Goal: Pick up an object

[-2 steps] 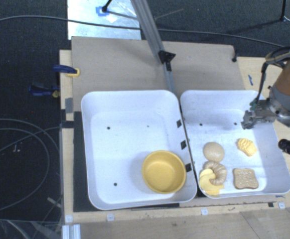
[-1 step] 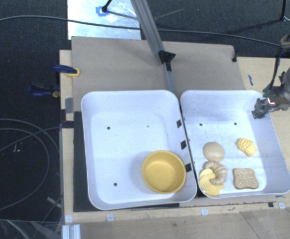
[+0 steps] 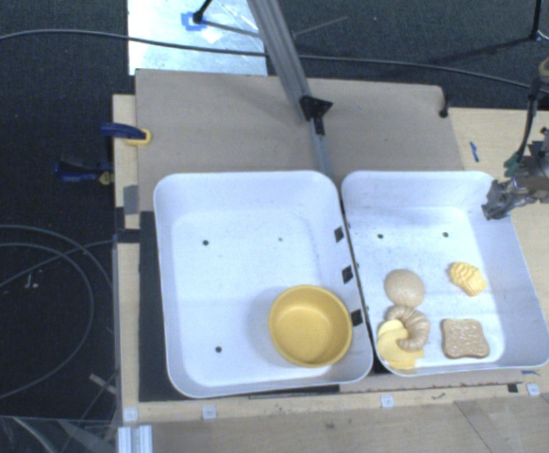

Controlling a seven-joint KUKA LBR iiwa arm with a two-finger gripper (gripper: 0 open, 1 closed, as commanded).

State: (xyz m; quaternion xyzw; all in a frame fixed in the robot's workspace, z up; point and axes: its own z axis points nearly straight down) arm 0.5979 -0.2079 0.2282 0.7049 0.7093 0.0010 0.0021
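Hand point(image 3: 497, 206) (grip state unclear) hovers beside smooth bowl point(image 3: 310, 325), ridged toast point(image 3: 464, 338), round bun point(image 3: 404, 286).

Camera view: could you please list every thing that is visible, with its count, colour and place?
bins: 2, white, side by side on the bench
bowl: 1, yellow, left bin, near front right corner
bun: 1, beige, right bin, front left
croissant: 1, tan, right bin, just in front of the bun
banana: 1, yellow, right bin, front left corner
toast: 1, brown, right bin, front
yellow piece: 1, yellow, right bin, right of the bun
clamps: 2, blue, bench's left edge
gripper: 1, grey, above right bin's back right corner
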